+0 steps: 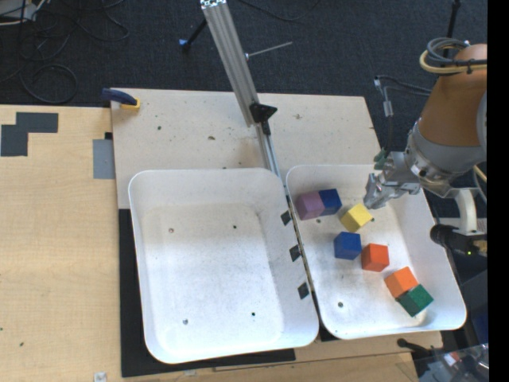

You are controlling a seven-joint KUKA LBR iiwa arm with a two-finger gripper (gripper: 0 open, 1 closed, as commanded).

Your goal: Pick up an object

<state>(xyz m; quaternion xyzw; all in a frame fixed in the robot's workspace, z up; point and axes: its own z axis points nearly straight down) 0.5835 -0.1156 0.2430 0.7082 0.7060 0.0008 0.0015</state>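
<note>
Pincer (pixel 378 194) hovers over the right bin (pixel 445 313); its opening cannot be determined. Yellow cube (pixel 356 216) lies just below-left of it, nearer than the other blocks.

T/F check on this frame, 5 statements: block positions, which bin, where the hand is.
1. All the blocks lie in the right bin. True.
2. The yellow block sits in the left bin. False: it is in the right bin, just beside the hand.
3. The green block touches an orange block. True: the pair sits near the right bin's front right corner.
4. The purple block stands alone, apart from the others. False: it sits against a blue block.
5. The hand hovers over the left bin. False: it is over the right bin, near its back edge.
</note>
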